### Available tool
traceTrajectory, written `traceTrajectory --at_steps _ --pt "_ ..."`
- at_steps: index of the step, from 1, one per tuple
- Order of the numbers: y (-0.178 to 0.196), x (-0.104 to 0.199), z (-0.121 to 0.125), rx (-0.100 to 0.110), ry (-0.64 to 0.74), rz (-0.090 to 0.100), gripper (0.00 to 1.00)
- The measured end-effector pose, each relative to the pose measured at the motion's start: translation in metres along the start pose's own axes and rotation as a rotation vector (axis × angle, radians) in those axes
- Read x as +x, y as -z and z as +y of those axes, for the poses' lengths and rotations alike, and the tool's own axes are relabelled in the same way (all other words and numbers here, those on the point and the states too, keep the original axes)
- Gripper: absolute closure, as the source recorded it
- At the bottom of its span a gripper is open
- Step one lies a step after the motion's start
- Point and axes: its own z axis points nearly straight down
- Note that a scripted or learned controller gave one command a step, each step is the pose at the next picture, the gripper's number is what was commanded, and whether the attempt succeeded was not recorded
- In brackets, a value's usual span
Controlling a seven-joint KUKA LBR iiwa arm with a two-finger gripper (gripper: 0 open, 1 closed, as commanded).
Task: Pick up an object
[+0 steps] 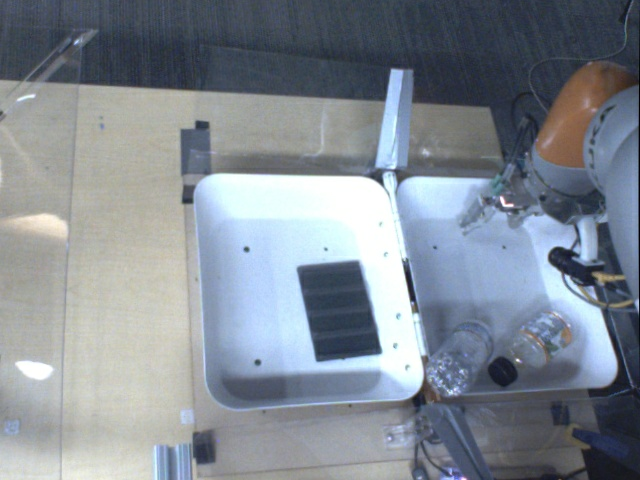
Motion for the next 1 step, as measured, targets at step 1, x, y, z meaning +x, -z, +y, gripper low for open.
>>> traceTrajectory --at_steps 1 --pt "-0.0008 0.0063 -0.0857 -0.001 0.068 0.000 0.00"
